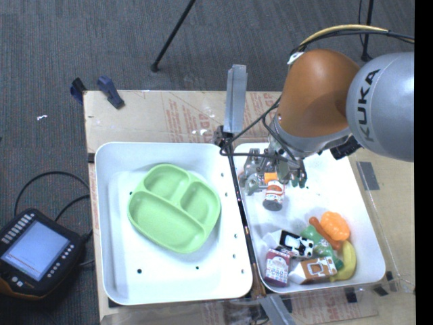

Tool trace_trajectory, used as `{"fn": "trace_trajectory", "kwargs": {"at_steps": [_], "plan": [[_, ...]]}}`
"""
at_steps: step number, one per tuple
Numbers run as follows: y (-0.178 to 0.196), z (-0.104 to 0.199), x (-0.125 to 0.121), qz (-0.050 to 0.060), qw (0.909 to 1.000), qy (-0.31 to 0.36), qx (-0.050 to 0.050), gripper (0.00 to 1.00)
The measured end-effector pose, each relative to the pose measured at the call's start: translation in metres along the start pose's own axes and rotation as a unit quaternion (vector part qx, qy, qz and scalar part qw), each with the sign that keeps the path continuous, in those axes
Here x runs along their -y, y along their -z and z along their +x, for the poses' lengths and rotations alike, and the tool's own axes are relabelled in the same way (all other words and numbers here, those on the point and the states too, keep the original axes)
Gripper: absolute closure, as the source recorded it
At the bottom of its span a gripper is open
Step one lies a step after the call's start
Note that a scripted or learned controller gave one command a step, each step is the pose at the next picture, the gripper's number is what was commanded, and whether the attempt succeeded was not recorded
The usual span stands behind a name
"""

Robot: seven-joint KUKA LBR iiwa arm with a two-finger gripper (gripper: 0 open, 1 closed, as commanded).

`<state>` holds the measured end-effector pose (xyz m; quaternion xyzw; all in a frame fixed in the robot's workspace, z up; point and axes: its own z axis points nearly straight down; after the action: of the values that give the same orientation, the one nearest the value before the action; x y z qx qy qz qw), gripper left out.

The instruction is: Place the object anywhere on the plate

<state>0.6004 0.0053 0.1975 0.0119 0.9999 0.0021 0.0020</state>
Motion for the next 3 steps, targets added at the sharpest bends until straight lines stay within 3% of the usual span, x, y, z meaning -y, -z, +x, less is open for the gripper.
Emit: {"fn": "trace_trajectory", "kwargs": {"at_steps": [1,2,3], "plan": [[-0.011,0.064,-0.075,0.002,0.9998,-0.018,-0.002,1.0],[-0.01,0.045,-0.064,0.002,0.9998,-0.017,-0.002,1.0],[-0.01,0.045,-0.064,0.002,0.9998,-0.018,-0.002,0.0]]}}
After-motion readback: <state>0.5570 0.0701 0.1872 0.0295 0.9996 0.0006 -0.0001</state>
